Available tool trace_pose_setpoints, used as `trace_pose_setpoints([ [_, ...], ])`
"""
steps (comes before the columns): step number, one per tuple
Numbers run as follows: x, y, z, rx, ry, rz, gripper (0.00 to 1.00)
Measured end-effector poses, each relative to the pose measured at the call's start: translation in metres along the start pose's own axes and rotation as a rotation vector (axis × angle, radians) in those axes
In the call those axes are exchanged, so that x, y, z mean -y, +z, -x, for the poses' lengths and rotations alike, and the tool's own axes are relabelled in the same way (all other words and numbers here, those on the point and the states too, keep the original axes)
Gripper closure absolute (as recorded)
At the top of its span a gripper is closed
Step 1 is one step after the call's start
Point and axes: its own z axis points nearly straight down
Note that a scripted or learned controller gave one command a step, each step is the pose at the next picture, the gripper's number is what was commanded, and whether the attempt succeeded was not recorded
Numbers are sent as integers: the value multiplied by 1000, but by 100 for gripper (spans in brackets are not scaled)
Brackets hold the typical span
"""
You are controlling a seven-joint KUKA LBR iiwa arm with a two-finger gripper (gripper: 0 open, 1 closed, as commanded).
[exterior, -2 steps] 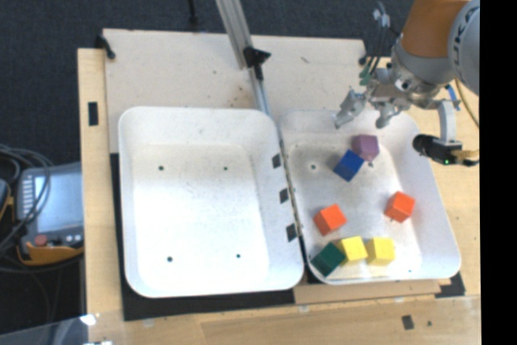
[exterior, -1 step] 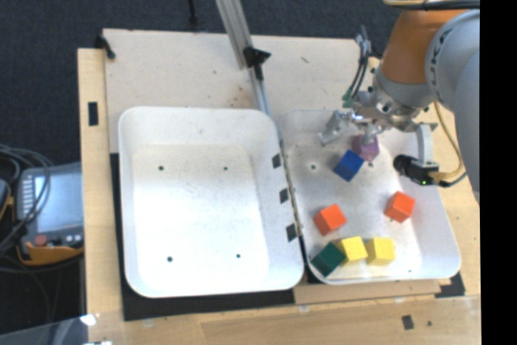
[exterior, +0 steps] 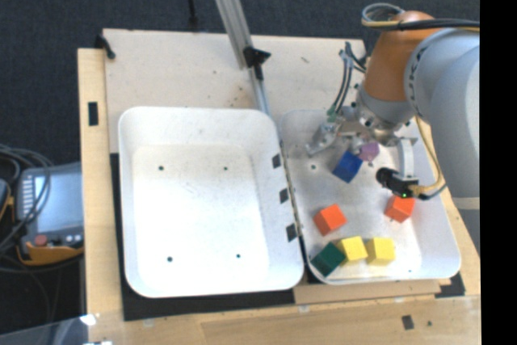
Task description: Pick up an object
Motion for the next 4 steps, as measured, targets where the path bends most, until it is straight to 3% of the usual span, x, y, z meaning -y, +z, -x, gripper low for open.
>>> trace_pose_setpoints([
  [1, -1, -15, 1, -1, 3, 6, 100],
  [3, -15, -127, -2, -1, -2, 12, 100],
  [4, -16, -164, 0, -1, -3, 9, 100],
])
